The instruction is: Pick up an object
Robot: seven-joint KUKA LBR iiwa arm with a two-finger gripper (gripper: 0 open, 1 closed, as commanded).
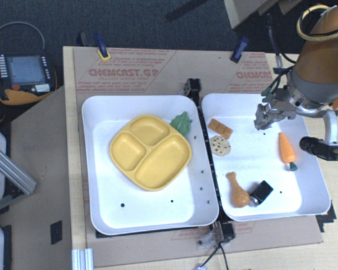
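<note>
Yellow plate (151, 159), green leafy toy (182, 122), orange carrot (286, 148) — white bins (101, 207), speckled tan cookie (219, 145).

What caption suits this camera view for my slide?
Gripper hovers above right bin holding carrot, drumstick, cookie.

Single fixed camera above bench (158, 66), angled down, both bins (96, 167) framed.

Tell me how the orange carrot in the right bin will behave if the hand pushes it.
The carrot looks like a rigid, smooth toy, so it probably keeps its shape. Its tapered round body may roll or pivot sideways. It lies apart from the other pieces, so little would stop it on the right bin.
</note>
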